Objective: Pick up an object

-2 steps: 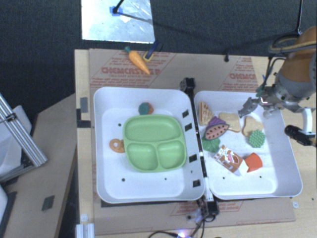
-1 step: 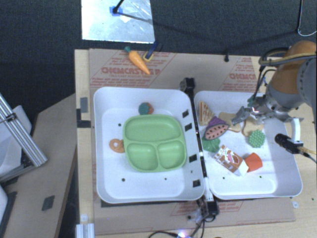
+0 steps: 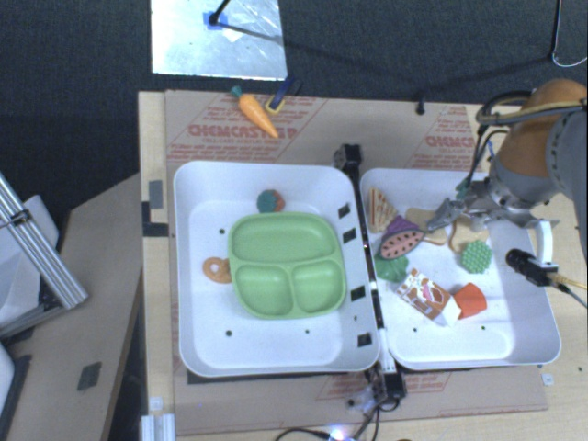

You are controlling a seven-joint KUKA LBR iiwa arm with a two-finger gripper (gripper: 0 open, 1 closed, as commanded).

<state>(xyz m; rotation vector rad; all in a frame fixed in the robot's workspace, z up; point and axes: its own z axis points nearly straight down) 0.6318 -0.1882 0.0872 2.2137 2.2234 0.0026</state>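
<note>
In the left bin point(image 3: 197, 338) a green tray point(image 3: 285, 265) sits centred, with a small ring point(image 3: 218, 270) at its left. The right bin point(image 3: 533, 333) holds a purple slice point(image 3: 401, 243), a green ball point(image 3: 476, 257) and an orange block point(image 3: 469, 299). My claw point(image 3: 447, 214), fingers apart, hovers over its far side, holding nothing.

Single fixed camera above bench point(image 3: 303, 118), looking down at slant. Both white bins point(image 3: 197, 246) fill lower centre of frame. Arm point(image 3: 542, 154) enters at right edge. Medium distance.
</note>
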